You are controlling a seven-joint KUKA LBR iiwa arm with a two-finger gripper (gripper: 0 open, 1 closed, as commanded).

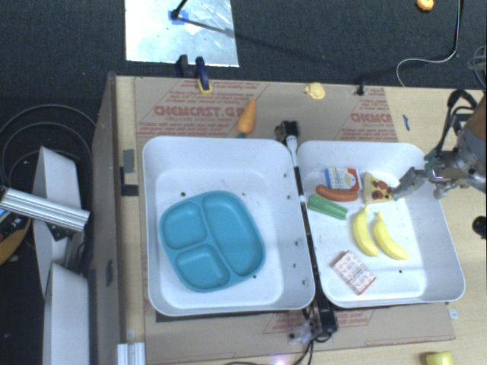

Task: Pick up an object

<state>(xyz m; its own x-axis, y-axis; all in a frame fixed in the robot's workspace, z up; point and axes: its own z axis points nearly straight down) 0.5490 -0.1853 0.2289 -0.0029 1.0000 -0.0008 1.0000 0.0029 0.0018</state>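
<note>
A bench topped with printed brown card stands on dark carpet, a shiny sheet lying on the floor behind it and an orange carrot resting on the card just beyond the bins. In the left bin lies a blue tray with three compartments, and nothing else that I can make out. The right bin holds the pickings: a small packet with a sausage just in front of it, a green stick touching the sausage's near side, two bananas side by side in the middle, a checked red-and-white pack toward the front, and a pizza slice toward the far right. My gripper reaches in from the right, low over the bin, its tip at the slice's right edge; whether my fingers are parted or closed I cannot tell from this angle, and I see nothing held between them. The slice looks the likeliest target, and that is where trouble may start: it is flat and thin, so I judge my fingers could skid over it or push it toward the packet rather than grip it. Coming in at its edge, I might pinch only a corner and lose it on the lift. The bananas lie near enough that a stray close could nudge them as well.
</note>
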